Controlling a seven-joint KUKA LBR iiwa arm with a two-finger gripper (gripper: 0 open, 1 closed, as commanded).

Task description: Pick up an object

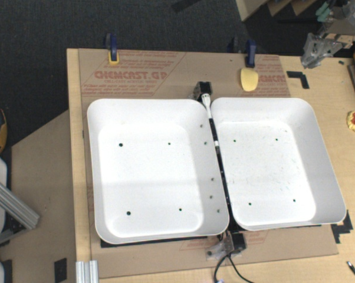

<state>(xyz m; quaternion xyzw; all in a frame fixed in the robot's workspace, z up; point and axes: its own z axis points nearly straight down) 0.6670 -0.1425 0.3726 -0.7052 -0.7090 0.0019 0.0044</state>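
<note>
Two white bins sit side by side on the desk, the left bin and the right bin, with nothing to grasp visible inside either. One small yellow object lies on the desk just beyond the right bin's far rim. The tool hangs at the far right corner, the yellow object lying to its left and slightly nearer the camera; I cannot tell how the tool is set.

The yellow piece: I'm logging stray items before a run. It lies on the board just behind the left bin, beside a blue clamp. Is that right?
Not quite. In the camera view the yellow piece lies on the board just behind the right bin, not the left bin. It does sit beside a blue clamp, as you said.
</note>
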